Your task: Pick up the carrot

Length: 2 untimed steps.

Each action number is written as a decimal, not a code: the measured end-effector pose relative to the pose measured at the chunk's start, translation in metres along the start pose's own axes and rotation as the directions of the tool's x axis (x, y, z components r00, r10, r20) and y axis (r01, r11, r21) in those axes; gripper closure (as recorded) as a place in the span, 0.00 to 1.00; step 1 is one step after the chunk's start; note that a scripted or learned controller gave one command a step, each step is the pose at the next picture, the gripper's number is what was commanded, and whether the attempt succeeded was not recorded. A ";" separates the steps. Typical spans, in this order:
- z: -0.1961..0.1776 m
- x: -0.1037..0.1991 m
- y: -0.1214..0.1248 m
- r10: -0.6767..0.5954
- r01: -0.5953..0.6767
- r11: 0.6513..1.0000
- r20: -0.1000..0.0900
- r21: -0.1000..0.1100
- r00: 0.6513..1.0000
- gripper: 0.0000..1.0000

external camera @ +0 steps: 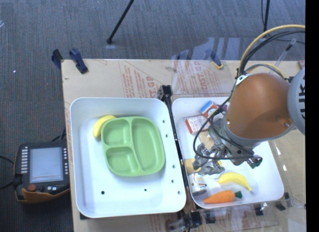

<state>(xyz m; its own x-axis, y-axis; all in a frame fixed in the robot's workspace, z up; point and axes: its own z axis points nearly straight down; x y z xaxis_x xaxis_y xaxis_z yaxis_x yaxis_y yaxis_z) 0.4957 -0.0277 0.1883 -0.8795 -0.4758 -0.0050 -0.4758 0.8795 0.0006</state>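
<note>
Lettering "UK" shows on arm (305, 104) above the carrot (220, 197).

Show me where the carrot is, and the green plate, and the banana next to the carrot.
carrot (219, 197), camera view, middle of its orange body
green plate (133, 144), camera view, ridge between its compartments
banana (234, 179), camera view, middle of its yellow curve

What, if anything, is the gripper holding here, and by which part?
Cannot be told. The gripper hangs over the right bin, its tips lost among clutter. The carrot lies apart on the bin floor, near the front, beside a banana, untouched.
</note>
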 end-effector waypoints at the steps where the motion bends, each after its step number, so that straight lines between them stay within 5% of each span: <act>1: -0.024 -0.007 0.023 0.011 -0.011 1.000 -0.001 -0.001 1.000 1.00; 2: -0.023 -0.006 0.023 0.010 -0.010 1.000 -0.003 -0.001 1.000 0.00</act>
<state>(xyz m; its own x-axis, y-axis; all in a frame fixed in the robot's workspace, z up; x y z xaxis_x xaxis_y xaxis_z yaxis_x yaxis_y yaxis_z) 0.4898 -0.0043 0.2111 -0.8845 -0.4666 -0.0017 -0.4666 0.8845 0.0018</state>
